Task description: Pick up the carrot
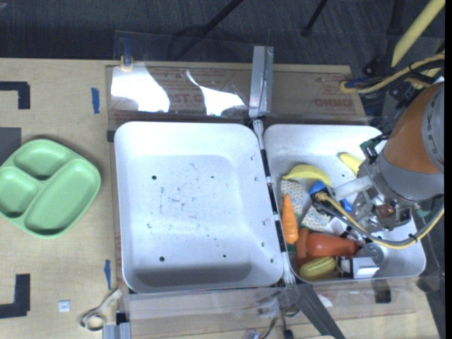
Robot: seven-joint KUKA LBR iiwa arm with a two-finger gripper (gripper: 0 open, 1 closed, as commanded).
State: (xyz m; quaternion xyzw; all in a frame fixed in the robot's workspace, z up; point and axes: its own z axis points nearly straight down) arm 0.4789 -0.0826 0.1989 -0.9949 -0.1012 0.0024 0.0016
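The carrot (289,219) is a slim orange piece lying lengthwise along the left wall of the right bin (406,263). My gripper (351,226) hangs low over the middle of that bin, a little to the right of the carrot, above a pile of toys. Nothing can be made out between its tips among the cables and clutter. The grey arm with its orange band (417,143) reaches in from the right.
A red-orange toy (326,244) lies just right of the carrot's lower end, with a yellow piece (317,266) below it. Two yellow banana-like toys (308,173) (349,162) lie further back. The left bin (141,147) adjoins. A green divided plate (46,186) sits at far left.
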